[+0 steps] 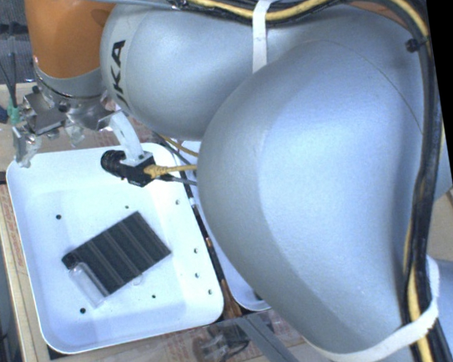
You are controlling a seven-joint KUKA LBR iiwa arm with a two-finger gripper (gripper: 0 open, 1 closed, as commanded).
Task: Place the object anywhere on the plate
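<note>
The gripper (28, 138) hovered at the bin's (54, 328) eleven o'clock corner, its grasp hidden, while the dark ribbed object (119, 253) lay centrally; descending there risked striking the rim.

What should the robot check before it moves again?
1. Object in sight: ok. A dark ribbed object lies flat in the left bin.
2. Object held: not ok. It rests on the bin floor, apart from the gripper.
3. Gripper over object: not ok. It sits at the bin's far left corner, away from the object.
4. Fingers open or shut: cannot tell.
5. Plate found: cannot tell. The arm covers most of the right bin.
6. Way to the object: ok. Nothing stands between it and the gripper.
</note>
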